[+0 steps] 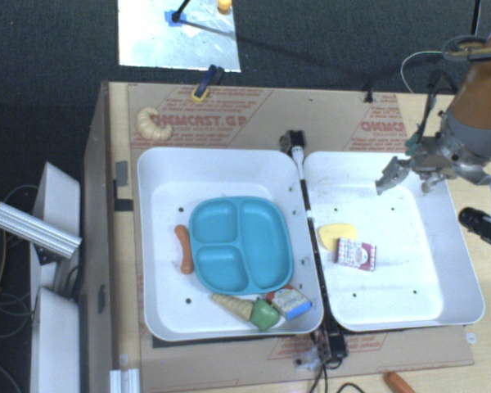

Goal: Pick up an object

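A silvery sheet (178, 21) lies on the dark floor at twelve o'clock, with a small yellow ball (223, 4) and a blue patch (174, 17) on it. On the cardboard-covered tabletop (335, 117), a pale curled object (153, 123) sits at eleven o'clock beside a blue-and-yellow clip (207, 82). An aluminium bar (31, 225) slants at nine o'clock, and an orange stick (399, 381) lies at five o'clock.

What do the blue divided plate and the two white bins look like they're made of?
The blue divided plate looks like moulded plastic: uniform colour, rounded compartments, soft sheen. The white bins seem thin, smooth plastic with rolled rims, though that's only a guess.
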Controlling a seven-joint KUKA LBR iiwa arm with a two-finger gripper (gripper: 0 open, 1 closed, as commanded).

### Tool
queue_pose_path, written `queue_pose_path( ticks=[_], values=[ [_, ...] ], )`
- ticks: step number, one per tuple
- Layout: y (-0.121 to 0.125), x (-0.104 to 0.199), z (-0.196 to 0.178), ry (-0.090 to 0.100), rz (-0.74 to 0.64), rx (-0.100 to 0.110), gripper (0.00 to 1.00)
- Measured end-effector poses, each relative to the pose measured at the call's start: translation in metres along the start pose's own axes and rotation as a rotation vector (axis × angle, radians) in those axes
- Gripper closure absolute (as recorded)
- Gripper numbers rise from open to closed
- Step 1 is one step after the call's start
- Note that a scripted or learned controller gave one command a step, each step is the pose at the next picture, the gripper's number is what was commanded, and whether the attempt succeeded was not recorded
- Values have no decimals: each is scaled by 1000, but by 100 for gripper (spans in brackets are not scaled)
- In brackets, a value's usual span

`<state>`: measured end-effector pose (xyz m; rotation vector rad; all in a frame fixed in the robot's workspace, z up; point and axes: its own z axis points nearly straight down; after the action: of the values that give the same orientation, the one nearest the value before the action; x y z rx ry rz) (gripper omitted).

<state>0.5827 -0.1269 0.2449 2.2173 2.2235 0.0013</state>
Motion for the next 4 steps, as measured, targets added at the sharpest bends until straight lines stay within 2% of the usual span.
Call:
queue_pose_path(
  ticks=[1,2,3,4],
  values=[
    [-36,11,86,1,2,2,0],
    [-36,6,156,1,1,-8,0],
    [-79,-6,155,-2,2,-17,0],
    [1,6,160,1,0,-3,0]
  ],
)
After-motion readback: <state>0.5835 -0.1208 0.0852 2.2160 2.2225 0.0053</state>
